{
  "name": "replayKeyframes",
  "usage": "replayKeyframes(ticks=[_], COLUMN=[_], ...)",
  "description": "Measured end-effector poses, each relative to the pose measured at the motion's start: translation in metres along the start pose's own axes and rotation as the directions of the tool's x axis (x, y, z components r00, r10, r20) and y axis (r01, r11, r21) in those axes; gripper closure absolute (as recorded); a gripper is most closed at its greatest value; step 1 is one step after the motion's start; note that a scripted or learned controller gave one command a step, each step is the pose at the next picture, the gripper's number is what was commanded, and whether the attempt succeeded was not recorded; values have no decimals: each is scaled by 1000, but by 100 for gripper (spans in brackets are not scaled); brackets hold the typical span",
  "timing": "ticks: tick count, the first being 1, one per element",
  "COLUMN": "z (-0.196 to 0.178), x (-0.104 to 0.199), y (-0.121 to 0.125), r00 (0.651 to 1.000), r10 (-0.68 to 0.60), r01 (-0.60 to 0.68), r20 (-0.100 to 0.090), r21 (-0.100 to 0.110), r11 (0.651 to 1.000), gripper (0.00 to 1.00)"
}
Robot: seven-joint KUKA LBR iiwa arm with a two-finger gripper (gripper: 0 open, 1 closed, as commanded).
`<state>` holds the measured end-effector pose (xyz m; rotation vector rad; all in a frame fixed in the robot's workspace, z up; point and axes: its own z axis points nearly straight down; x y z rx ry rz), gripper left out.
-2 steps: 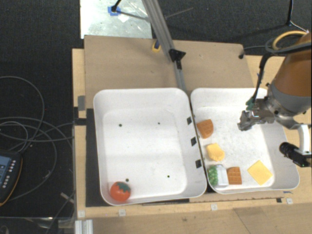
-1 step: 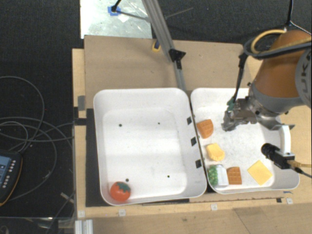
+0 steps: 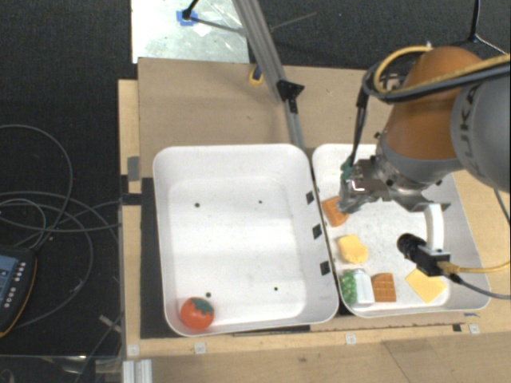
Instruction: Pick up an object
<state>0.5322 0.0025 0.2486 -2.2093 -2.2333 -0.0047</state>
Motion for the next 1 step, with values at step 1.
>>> replayKeyframes(ticks=[1], z=[14], x=[47], y=[-8], r00=[1000], r10=[1], r01=[-1], r20=[0], r21=[2], r11=[1000], gripper=[100])
